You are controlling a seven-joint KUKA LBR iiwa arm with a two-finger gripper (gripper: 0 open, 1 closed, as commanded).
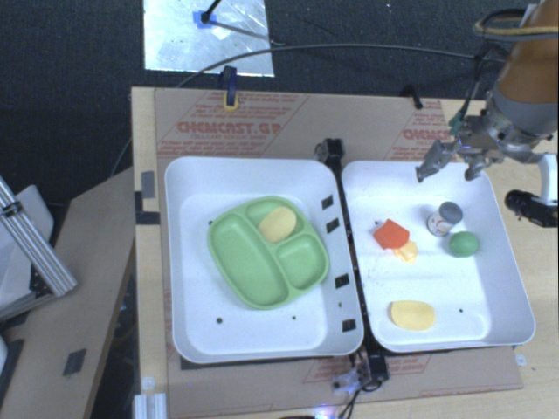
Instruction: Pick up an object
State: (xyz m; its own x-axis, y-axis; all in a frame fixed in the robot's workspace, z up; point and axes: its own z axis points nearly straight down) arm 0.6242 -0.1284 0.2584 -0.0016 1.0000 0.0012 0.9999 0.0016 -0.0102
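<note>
Jaws: the gripper hangs over the far edge of the right bin with its two dark fingers spread wide and nothing between them.
Arm: grey, with the orange band above the wrist, entering from the far right.
Nearest candidate: small grey can, standing just near of the gripper, right of the bin's centre; probably rigid and light, with smooth, possibly slippery sides. Judged hold: across the round body, fingers coming down on either side.
Green ball: touching or just beside the can, on its near right. Likely light and apt to roll; hold across the middle.
Red block: left of the can, mid-bin, lying tilted. Looks stiff with flat faces, so probably the surest grip, taken across two opposite faces.
Small yellow piece: touching the red block's near edge; too small to judge its material.
Yellow oval item: near side of the right bin, well apart from the rest; low and rounded, possibly soft, hold across its short width.
Right bin contents: can, ball, block, small piece, oval item.
Left bin: holds a green divided plate, set at an angle.
Plate contents: one pale yellow rounded item in the far compartment; whether it is soft cannot be told.
Task status: nothing lifted yet.
</note>
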